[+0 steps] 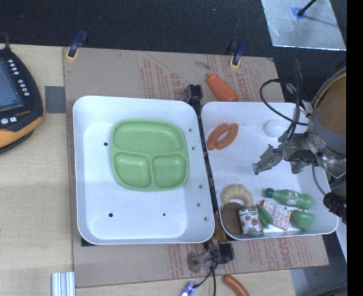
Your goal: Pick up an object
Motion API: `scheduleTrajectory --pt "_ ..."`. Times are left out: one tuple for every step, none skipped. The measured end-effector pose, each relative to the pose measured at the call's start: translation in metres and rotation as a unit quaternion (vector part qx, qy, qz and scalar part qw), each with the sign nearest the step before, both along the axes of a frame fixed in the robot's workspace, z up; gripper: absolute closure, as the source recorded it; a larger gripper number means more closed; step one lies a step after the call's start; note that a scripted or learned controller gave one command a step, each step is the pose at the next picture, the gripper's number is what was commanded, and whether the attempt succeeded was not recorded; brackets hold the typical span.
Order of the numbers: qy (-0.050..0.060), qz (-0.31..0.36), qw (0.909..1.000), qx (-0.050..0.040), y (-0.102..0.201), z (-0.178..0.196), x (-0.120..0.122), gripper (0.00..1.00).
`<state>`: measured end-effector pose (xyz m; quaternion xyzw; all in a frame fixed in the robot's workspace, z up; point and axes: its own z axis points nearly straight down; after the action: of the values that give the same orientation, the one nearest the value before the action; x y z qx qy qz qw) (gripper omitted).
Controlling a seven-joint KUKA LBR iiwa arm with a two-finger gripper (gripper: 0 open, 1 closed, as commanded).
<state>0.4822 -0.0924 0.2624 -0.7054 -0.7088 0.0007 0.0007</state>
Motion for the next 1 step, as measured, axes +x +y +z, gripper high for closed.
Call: scheduleTrajectory --pt "0.000 0.000 1.0000 -0.0007 -0.0075 -0.1346 -0.0062 0.00"
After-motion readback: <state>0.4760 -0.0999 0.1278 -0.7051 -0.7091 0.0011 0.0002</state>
